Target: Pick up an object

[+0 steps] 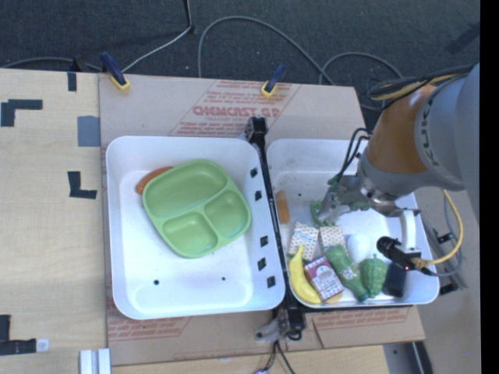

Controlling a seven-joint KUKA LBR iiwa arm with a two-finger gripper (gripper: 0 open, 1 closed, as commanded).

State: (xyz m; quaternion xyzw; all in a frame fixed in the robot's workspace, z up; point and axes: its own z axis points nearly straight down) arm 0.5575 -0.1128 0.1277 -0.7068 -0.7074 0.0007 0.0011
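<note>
The right bin (296,158) holds a pile of small things: a yellow banana (300,277), a red and white box (322,277), two checkered packets (306,236), green vegetable-like pieces (355,271), and a small orange piece (282,206). My gripper (330,206) is down inside this bin, just above the checkered packets, next to a green item (320,211) at its tips. The wrist hides how the tips stand and whether anything is held.
The left bin (125,248) carries a green divided plate (196,206) with an orange item (152,178) peeking from under its far-left edge. A black divider with clips (263,201) runs between the bins. Cables (437,255) hang at the right bin's right side.
</note>
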